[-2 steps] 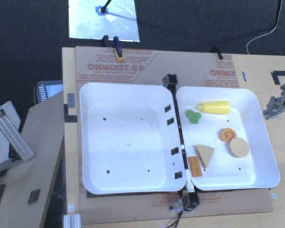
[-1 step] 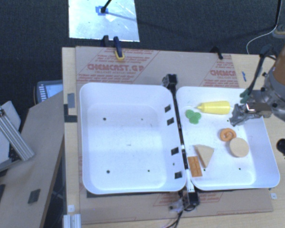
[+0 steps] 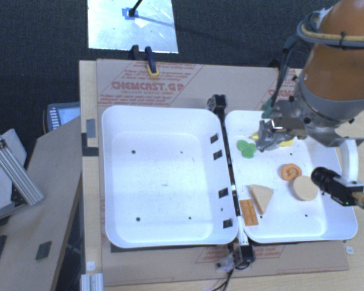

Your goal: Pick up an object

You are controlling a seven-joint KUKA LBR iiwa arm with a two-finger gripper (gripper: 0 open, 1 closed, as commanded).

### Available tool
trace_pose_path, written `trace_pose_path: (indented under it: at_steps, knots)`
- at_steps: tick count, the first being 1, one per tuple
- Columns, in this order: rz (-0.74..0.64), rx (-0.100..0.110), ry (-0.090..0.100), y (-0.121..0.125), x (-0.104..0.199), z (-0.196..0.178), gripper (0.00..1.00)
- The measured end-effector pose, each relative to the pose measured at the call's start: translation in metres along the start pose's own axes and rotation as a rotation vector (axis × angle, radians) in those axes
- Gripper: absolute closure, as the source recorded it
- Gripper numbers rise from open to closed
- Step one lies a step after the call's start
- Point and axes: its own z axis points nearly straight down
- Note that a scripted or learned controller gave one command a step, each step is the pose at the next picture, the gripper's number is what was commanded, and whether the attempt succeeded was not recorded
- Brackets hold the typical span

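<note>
My gripper [image 3: 266, 139] hangs low over the upper part of the right bin [image 3: 291, 226], under the large orange and grey arm. A green piece [image 3: 247, 148] lies just to its left and a yellow piece [image 3: 286, 142] peeks out just to its right. Lower in the same bin lie an orange ring-shaped piece [image 3: 290, 172], a pale round piece [image 3: 304, 188], a tan wedge [image 3: 261, 196] and a flat orange strip [image 3: 249, 211]. I see nothing between the fingers.
The left bin [image 3: 164, 174] sits beside the right one, with black clips along the divider [image 3: 221, 156] between them. A black cylindrical part [image 3: 332, 184] juts in at the right bin's right edge. Cardboard lies under both bins.
</note>
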Motion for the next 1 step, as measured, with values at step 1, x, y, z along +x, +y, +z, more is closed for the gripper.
trace_pose_path:
  at_steps: [1]
  knots:
    - [0.005,-0.009,0.0,0.0062,0.0447,-0.105,1.0]
